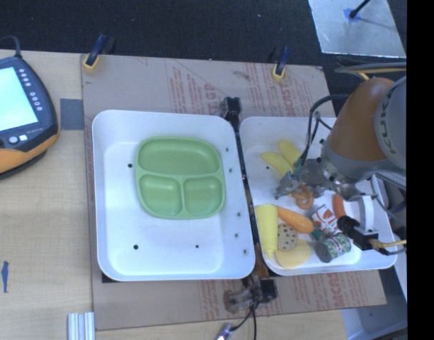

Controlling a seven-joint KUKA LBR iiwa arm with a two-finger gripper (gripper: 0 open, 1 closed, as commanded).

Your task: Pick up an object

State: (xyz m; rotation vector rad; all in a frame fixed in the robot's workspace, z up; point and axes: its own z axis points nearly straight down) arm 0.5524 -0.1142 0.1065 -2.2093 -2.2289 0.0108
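The gripper (291,185) hangs low in the right bin (250,129) (finger state can't be told) beside a carrot (296,220)

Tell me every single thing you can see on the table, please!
Shallow white plastic bins: two, white, side by side on the bench; left bin, right bin.
Green plastic divided plate: one, pale green, in the left bin.
Small toy food items: several, yellow, orange and other colours, piled in the right bin.
Brown cardboard sheet: one, brown, under both bins.
Yellow-tipped clamps: two, at the cardboard's far edge.
Handheld control pad with screen: one, grey and orange, at far left.
Robot arm: one, grey and orange, over the right bin.
End effector: one, dark, among the toys.
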